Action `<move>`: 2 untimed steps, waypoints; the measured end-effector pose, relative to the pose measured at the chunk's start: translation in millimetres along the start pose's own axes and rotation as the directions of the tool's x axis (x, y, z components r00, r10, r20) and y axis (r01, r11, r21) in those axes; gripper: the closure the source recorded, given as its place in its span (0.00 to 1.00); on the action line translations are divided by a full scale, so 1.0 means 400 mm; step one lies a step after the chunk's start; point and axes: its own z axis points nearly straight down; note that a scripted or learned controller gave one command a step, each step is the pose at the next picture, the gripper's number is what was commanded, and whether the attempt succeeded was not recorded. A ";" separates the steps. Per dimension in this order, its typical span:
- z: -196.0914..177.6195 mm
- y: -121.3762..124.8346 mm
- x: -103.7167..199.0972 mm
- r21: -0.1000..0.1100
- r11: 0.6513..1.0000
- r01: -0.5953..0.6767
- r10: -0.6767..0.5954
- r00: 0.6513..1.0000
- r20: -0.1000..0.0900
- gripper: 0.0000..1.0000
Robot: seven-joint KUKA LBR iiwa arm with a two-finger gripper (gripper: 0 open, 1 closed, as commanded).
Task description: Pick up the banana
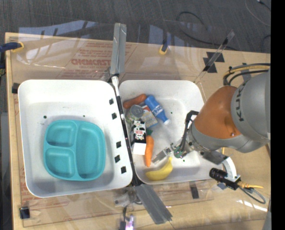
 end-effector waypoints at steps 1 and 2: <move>0.000 -0.009 -0.016 0.001 0.984 0.176 -0.176 0.984 0.000 0.00; -0.016 -0.007 -0.018 0.003 0.984 0.179 -0.179 0.984 -0.003 1.00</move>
